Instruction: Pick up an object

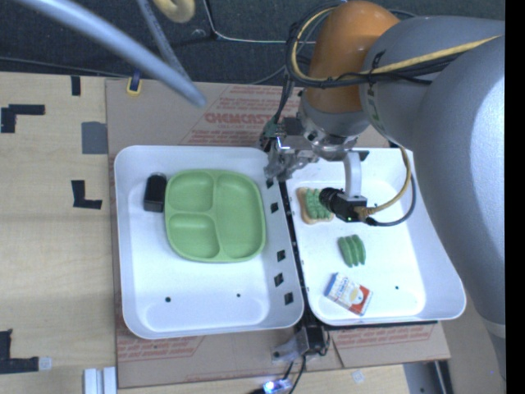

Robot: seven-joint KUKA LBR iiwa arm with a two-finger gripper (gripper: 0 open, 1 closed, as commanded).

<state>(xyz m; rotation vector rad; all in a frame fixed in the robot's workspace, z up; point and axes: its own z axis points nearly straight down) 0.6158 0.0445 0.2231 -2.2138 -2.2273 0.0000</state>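
My gripper (285,161) hangs below the orange band at the far end of the ridge between the two bins, seen from above under the wrist. Just to its right, in the right bin (426,294), lies a tan toast-like piece with green on it (312,206), partly covered by a black fitting with a cable. Further forward lie a green pod-like object (353,250) and a small white, blue and red box (349,294). The left bin (135,294) holds a green divided plate (216,216) and a small black block (154,193).
The big grey arm covers the right bin's far right side. Cardboard (230,113) lies under both bins. A grey bar (98,31) crosses the upper left. Both bins have bare white floor along their near edges.
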